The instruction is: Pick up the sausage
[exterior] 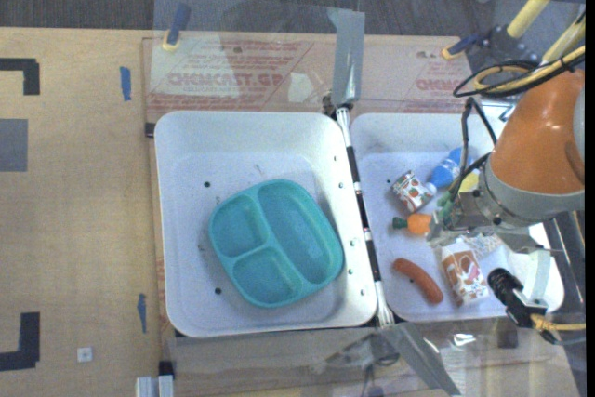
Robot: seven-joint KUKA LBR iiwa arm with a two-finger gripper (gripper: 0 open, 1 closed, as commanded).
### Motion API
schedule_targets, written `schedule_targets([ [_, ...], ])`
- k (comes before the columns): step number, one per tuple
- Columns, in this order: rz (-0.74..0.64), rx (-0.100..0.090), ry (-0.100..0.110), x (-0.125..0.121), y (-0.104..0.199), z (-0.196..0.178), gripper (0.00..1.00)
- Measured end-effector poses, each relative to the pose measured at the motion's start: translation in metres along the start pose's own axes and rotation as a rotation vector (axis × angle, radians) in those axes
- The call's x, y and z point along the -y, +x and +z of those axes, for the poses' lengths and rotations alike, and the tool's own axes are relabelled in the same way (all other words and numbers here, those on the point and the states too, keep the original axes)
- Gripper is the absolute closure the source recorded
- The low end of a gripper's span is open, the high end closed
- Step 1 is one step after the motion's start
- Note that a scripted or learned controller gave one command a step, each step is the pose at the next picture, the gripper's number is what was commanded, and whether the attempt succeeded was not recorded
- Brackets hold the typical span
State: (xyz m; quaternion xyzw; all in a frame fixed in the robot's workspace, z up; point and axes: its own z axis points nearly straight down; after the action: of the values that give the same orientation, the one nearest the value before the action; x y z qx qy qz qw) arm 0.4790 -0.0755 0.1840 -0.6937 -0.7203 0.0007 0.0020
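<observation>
Two white bins sit side by side on a wooden bench, and the sausage [417,281] lies in the right-hand bin [372,139], on the floor near the front wall, angled with one end toward the divider between the bins. A teal divided plate [275,242] lies alone in the left bin [242,135], well apart from the sausage. Behind the sausage sits a small orange piece [418,223], possibly a carrot, and behind that a red-and-white carton [410,191]; a blue-capped bottle [446,170] lies farther back. Just beside the sausage, on the arm's side, rests a printed packet [463,275].

The gripper [456,223] hangs over the clutter behind and beside the sausage, near the orange piece, with the grey and orange wrist above it. Whether it is spread or closed cannot be told from this angle, and nothing is seen held in it. The sausage lies free on the bin floor with open space toward the divider, so a grasp across its narrow middle looks workable, though the neighbouring packet could crowd one side. The pick appears not yet made.
</observation>
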Motion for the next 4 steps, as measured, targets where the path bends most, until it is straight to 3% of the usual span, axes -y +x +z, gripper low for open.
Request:
schedule_targets([
  [1, 0.002, 0.001, -0.002, -0.001, -0.001, -0.009, 1.0],
  [2, 0.245, 0.001, -0.002, 0.001, -0.007, 0.0, 1.0],
  [4, 0.18, 0.001, -0.002, -0.001, 0.006, 0.0, 1.0],
])
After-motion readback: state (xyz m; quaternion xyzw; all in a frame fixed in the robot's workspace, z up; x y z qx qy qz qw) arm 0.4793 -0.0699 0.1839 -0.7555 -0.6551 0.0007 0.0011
